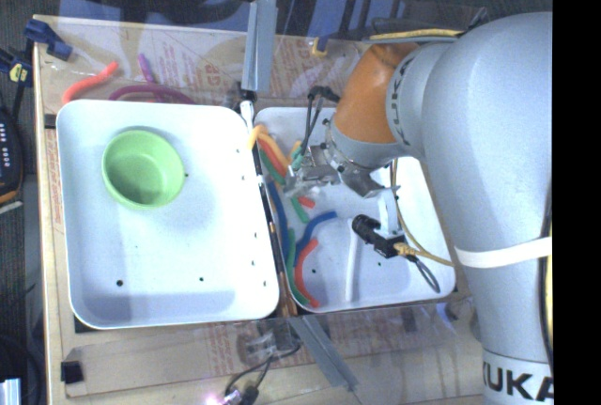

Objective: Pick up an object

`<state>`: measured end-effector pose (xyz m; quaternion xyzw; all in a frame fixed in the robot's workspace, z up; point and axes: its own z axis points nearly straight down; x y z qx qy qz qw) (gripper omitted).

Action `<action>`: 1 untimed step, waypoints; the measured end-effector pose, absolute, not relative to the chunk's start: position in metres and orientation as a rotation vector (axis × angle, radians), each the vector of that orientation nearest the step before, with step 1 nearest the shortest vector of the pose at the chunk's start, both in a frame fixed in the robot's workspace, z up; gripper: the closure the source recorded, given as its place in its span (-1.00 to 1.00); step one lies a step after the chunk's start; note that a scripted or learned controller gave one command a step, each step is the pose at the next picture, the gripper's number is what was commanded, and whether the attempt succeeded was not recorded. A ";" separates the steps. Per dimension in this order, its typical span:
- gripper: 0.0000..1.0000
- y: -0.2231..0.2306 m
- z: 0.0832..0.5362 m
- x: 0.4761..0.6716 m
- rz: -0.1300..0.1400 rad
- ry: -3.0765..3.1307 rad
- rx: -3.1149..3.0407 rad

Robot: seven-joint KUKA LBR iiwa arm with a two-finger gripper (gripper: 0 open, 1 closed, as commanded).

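Over the right-hand side of the bench, the arm (488, 159) spans most of the right bin (418, 286), its orange band (362, 102) above the wrist, which points down toward that bin's left wall. Left bin (160, 300) holds a green bowl (143, 168) in its upper left corner, well apart from the work. The gripper (305, 176) sits low in the right bin among a clutter of coloured strips: a blue strip (315, 226), a red strip (300, 276), and orange and green pieces near the wall. Gripper opening: cannot tell, tip lost in clutter. Nothing visibly held. Judged step: descent or grasp attempt on a strip just under the tip, probably the green piece. Next move calls for closing on one strip, then a straight lift clear of the wall.
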<state>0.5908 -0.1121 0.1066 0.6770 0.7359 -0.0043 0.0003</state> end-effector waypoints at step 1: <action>1.00 -0.065 0.208 0.644 0.001 2.442 1.976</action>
